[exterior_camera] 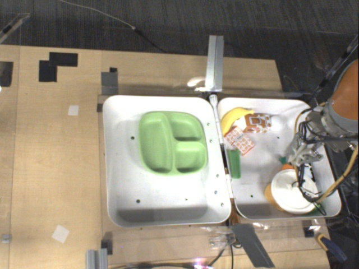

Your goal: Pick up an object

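The right bin [263, 170] holds several objects. A yellow banana [234, 116] lies at its back left, beside a brown patterned packet [258, 122] and a red-and-white checked packet [241, 142]. A green bar [234, 165] lies along the left wall. A white bowl with an orange rim [290, 191] sits at the front right. My gripper [301, 156] hangs low over the bin's right side, just behind the bowl and next to a small orange piece [286, 161]. Cables hide its tip.
In the left bin [120, 206] lies a green divided tray [171, 142]. A metal post [215, 63] stands behind the wall between the bins. The grey arm [342, 114] enters over the right bin's far right edge.
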### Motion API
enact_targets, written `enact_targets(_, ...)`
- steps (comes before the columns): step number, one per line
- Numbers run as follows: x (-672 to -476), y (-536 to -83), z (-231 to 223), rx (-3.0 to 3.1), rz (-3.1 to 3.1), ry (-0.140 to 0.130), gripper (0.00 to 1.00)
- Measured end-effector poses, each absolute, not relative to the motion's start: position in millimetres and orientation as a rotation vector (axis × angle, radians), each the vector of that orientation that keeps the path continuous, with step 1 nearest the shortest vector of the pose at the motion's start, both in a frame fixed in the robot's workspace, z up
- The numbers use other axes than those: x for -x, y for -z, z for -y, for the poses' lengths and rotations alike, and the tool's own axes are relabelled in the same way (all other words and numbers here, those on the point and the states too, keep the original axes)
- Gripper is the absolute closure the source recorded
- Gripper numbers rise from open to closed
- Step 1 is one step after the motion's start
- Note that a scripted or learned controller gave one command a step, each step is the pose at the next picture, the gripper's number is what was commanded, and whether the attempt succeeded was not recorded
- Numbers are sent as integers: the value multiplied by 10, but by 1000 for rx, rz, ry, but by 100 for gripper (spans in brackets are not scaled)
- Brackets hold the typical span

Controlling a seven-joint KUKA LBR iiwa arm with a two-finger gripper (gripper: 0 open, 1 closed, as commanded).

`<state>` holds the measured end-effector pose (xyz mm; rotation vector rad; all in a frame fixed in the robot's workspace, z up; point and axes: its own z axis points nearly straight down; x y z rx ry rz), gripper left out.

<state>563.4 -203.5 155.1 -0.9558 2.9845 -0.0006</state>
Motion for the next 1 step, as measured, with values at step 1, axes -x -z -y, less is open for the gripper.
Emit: enact_targets(1,-6018,-1605,2029,1271,-2862,2,100)
